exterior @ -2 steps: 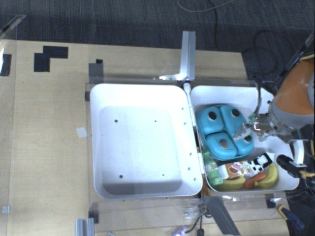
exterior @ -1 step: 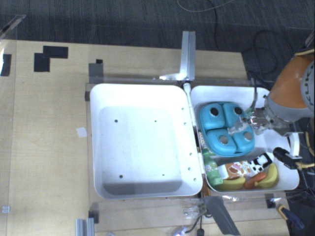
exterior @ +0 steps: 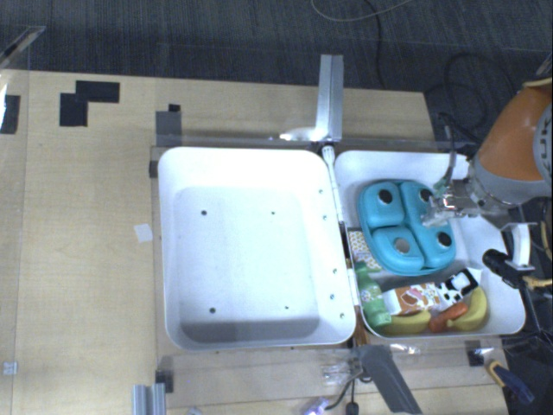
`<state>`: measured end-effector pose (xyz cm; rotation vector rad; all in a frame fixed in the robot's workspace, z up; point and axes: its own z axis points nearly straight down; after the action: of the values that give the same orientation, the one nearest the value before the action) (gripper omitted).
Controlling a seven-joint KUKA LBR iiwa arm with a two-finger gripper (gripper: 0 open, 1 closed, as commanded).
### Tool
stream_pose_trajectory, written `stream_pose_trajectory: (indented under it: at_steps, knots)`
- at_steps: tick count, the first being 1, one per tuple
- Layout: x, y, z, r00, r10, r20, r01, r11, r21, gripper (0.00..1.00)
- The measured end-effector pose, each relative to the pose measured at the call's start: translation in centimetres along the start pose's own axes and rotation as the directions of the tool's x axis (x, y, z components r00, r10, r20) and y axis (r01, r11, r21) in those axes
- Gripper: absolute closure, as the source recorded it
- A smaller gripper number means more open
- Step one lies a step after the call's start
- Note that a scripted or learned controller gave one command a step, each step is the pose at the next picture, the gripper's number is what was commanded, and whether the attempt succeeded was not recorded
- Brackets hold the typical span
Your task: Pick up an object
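The bench [exterior: 78, 232] carries 2 shallow white bins, and the right bin [exterior: 393, 167] serves as the landmark here: the left bin [exterior: 246, 249] sits touching its left wall. Inside the right bin, the largest thing is a turquoise moulded tray [exterior: 402, 227] with 4 rounded lobes and dark holes, lying in the bin's middle. It looks like rigid, smooth plastic, light but wide, so I judge that a grip across its whole body would slip; a raised lobe edge or its outer rim seems the better place to pinch. The arm [exterior: 518, 150] enters over the bin's right wall, and its hand [exterior: 441, 204] sits over the tray's right lobes; I cannot tell how its grasping parts stand. Along the bin's near wall lies a printed food packet [exterior: 415, 299], probably soft and crinkly, easy to pinch but prone to sag. Beside it sit yellow banana-like pieces [exterior: 473, 311], likely light toy fruit with a curved, slippery skin, best taken across the narrow middle.
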<state>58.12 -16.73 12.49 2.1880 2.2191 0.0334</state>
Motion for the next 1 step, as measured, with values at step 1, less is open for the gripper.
stream_pose_trajectory:
  at_steps: [1]
  knots:
    - [5.77, -0.81, -10.61, 0.99, -0.138, -0.005, 0.138, 0.99, 0.025, 1.0]
